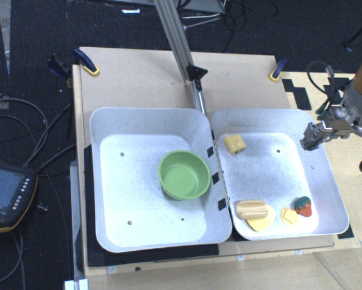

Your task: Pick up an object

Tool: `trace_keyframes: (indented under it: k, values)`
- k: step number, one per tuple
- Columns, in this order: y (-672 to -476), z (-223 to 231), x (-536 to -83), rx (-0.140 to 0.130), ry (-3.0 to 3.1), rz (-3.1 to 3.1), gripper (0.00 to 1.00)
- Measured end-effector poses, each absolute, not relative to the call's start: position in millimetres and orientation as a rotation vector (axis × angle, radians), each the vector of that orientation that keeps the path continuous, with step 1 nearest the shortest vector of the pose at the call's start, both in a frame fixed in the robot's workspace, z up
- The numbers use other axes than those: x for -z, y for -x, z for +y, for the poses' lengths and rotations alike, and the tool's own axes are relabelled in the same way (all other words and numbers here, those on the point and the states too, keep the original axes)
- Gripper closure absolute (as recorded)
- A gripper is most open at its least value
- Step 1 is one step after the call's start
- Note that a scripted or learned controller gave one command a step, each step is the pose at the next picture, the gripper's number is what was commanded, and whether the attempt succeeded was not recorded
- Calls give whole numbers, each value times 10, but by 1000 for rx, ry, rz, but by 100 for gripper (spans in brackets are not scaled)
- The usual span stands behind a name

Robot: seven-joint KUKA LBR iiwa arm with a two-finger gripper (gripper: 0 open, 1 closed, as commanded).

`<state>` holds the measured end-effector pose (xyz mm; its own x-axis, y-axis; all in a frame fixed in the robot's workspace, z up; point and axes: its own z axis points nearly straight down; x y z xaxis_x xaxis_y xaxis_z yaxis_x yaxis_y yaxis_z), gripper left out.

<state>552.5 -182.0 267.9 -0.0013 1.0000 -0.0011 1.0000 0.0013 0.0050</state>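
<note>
A green bowl (184, 174) sits in the left bin (108, 132). The right bin (271, 180) holds a yellow sponge-like block (234, 144) near its far left corner. Along its near side lie a hot-dog-shaped toy on a yellow piece (254, 212), a small yellow piece (289, 216) and a red strawberry-like toy (303, 206). My gripper (312, 139) hangs over the right bin's far right rim, well away from all the objects. Nothing is visible between its fingers.
A grey metal pole (179, 41) slants down to the gap between the bins. Blue and yellow clamps (84, 62) (278, 69) hold the board's far corners. A pendant with a screen (5, 195) lies on the floor at left.
</note>
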Motion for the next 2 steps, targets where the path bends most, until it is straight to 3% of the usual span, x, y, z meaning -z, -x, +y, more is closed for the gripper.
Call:
trace_keyframes:
  k: [1,2]
  values:
    - [-5528,-1819,-2810,-1,-2220,2221,100]
    - [-5511,-1315,-2842,-1,-2217,2227,100]
